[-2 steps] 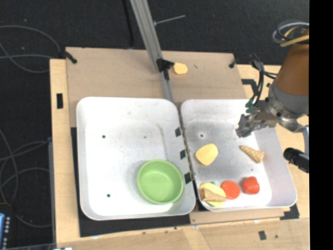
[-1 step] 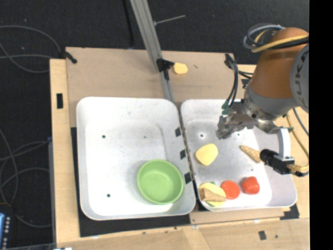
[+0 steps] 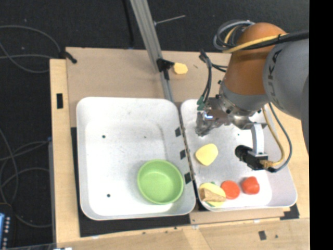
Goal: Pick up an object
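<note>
My gripper hangs over the upper left part of the right bin, just above a pale yellow object lying near that bin's left wall. Nothing shows between the fingers. Along the bin's near edge lie a yellow-and-tan food item, an orange-red round piece and a red piece. In the near right part of the left bin sits a green bowl.
A small yellow object lies on the brown bench behind the bins. A grey metal post slants up from between the bins. A black fitting with cables hangs off the arm over the right bin.
</note>
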Motion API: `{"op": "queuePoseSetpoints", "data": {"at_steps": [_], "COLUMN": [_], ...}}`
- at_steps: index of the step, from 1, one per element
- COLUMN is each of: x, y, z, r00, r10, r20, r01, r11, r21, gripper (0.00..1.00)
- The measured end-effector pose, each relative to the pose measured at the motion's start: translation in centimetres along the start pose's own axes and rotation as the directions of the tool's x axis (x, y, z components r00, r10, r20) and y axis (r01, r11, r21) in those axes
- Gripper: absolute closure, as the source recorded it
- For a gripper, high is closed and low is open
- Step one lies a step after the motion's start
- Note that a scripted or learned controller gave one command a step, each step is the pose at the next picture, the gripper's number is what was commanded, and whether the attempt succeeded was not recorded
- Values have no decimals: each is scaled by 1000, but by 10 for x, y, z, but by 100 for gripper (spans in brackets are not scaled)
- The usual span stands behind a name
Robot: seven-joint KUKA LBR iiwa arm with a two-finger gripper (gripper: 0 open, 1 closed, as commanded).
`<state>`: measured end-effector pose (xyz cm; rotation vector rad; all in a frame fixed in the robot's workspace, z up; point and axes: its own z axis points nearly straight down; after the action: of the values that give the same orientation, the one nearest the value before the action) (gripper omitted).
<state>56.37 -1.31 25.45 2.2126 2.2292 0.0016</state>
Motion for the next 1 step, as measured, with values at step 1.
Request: {"op": "queuePoseSetpoints", "data": {"at_steps": [1], "x": [45], "y": [3], "z": [12], "r00": [1000], "r10": [2], "r20": [1], "r01": [-2], "r11": [1000], "r21": [3], "gripper": [100]}}
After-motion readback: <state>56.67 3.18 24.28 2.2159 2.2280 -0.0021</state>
